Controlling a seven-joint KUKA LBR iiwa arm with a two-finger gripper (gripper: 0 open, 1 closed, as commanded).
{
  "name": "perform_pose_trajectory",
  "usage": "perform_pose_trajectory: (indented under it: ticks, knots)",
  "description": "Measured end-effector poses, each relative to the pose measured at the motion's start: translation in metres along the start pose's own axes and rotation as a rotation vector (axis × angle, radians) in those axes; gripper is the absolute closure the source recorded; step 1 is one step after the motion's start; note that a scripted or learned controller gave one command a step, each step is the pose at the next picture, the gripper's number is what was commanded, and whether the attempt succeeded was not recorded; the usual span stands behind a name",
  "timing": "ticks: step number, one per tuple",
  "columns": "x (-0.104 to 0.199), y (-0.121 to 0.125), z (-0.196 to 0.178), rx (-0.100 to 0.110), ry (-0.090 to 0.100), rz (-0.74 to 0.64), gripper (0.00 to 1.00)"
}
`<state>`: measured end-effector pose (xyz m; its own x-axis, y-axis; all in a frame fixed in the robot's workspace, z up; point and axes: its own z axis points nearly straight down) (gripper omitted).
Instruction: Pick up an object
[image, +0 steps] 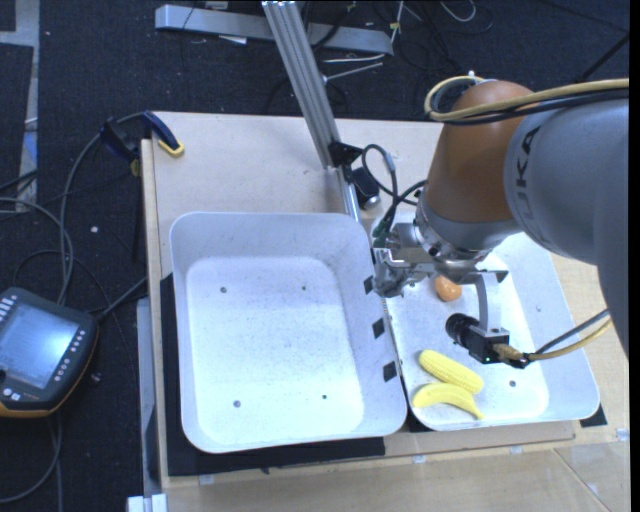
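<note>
**Position.** The arm (520, 170) is reaching in from the right and hanging over the right bin (570, 395). The hand (400, 270) is sitting at that bin's inner wall, next to the left bin (270, 330). Whether the hand is released or clenched cannot be told, because the wrist is masking it. Nothing is visibly being grasped.

**Candidates.** Three things are lying in the right bin.
- The orange piece (447, 289) is lying just beside the hand, toward the view's right. It is small and rounded, and part of it is possibly hidden under the wrist hardware.
- The upper yellow piece (452, 369) is lying nearer the bin's front edge, with its long axis running from upper left to lower right.
- The lower yellow piece (447, 400) is lying just beside it, touching or nearly so. It is curved and running roughly across the view.

**Judgement.** The orange piece is the nearest and is calling for only a short sideways shift. Either yellow piece is calling for a longer travel toward the front edge. It is also calling for a wrist turn, so that the hand is closing across the long axis rather than along it.
</note>
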<state>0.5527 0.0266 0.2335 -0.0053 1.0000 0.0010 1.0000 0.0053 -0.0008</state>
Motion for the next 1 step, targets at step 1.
perform_pose_trajectory:
  ticks: [1]
  knots:
    - [0.0564, 0.0028, 0.0046, 0.000, 0.000, 0.000, 1.00]
